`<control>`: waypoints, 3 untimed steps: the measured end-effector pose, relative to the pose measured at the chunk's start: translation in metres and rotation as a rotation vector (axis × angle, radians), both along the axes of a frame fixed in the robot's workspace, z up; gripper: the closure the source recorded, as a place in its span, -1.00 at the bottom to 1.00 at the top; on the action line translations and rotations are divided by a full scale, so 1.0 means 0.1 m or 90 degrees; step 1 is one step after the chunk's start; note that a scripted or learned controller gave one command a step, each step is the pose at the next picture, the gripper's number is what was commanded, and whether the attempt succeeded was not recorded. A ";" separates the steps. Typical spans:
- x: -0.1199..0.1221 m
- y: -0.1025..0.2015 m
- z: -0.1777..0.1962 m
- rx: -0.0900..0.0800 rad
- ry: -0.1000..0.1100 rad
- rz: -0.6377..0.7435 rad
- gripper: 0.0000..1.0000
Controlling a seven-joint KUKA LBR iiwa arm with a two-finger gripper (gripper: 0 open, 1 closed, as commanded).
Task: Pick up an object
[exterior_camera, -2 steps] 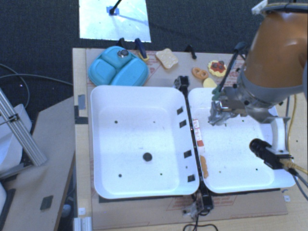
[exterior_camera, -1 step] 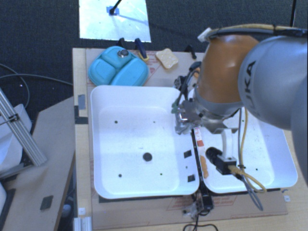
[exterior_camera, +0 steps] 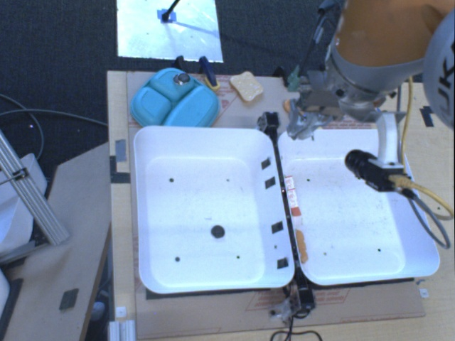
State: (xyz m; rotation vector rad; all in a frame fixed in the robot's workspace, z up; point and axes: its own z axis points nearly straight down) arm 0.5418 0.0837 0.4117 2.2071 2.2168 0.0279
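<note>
A small dark round object (exterior_camera: 217,231) lies in the left white bin (exterior_camera: 160,158), near the middle of its floor. A slim orange object (exterior_camera: 301,246) rests at the left edge of the right bin (exterior_camera: 398,261), beside the divider. My gripper (exterior_camera: 301,124) hangs over the far left corner of the right bin, under the grey and orange wrist (exterior_camera: 384,27). No object is visible at its tip. The orange object is well toward the near side from it.
Behind the bins lie a blue divided tray (exterior_camera: 174,98), a yellow sponge (exterior_camera: 246,86) and a blue-handled tool (exterior_camera: 207,69). A black cylinder (exterior_camera: 366,168) with yellow cables sticks out over the right bin. Black clips line the divider (exterior_camera: 279,190).
</note>
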 end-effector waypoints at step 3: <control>-0.32 -1.19 -1.93 -0.004 0.013 -0.007 1.00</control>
